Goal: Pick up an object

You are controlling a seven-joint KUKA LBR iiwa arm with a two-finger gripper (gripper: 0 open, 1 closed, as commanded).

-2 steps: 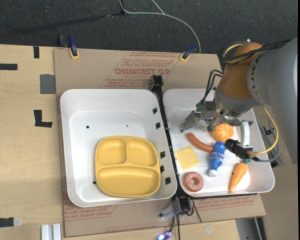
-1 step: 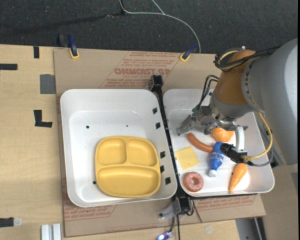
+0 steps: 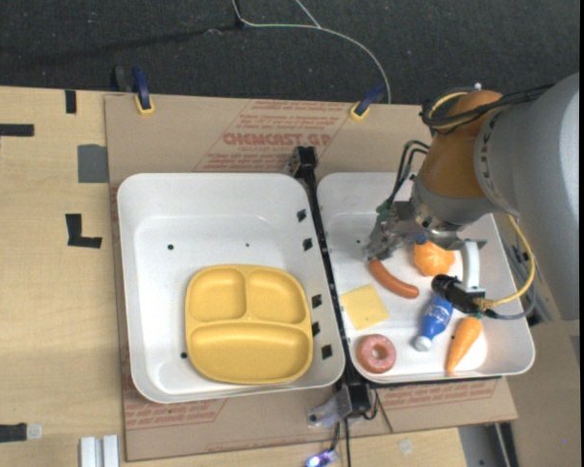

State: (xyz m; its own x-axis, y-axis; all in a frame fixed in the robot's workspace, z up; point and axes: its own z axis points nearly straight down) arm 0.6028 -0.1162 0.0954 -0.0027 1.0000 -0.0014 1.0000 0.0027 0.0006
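Arm reaching into the right bin above a scatter of toy food.

The worktop (image 3: 39, 261) was pale wood with black tape marks, a cardboard sheet (image 3: 263, 134) clamped over it, dark carpet behind. The left bin (image 3: 146, 212) held a yellow divided plate (image 3: 248, 322). The right bin (image 3: 355, 197) held a sausage (image 3: 393, 278), cheese slice (image 3: 365, 307), donut (image 3: 377, 353), blue bottle (image 3: 433, 322), carrot (image 3: 463, 343) and an orange fruit (image 3: 432, 259), partly hidden by the wrist. The hand (image 3: 382, 243) hung just above the sausage's upper end; I cannot tell how it stood, being small and dark. The arm's bulk was cut off at right.
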